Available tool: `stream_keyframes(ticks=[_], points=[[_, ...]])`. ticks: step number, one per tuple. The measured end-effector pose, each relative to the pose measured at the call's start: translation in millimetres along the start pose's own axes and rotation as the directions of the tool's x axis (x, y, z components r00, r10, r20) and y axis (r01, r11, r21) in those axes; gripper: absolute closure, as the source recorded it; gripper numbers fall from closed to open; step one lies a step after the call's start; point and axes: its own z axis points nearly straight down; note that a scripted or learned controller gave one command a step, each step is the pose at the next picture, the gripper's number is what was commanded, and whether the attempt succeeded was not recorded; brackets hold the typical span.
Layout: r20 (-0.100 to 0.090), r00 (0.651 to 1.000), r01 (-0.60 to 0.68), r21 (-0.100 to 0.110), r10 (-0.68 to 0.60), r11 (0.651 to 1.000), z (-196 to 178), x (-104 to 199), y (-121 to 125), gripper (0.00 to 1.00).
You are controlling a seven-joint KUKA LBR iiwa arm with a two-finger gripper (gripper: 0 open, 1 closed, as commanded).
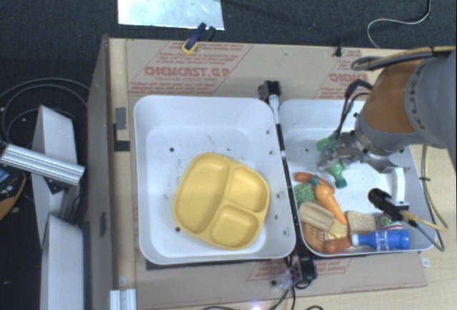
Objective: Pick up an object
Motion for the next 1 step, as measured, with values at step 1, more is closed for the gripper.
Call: stream_keyframes(ticks=[1], points=[[-0.002, 1.0, 0.004, -0.001, -0.004, 1.0, -90.7, 95.8, -31.5, 1.0]])
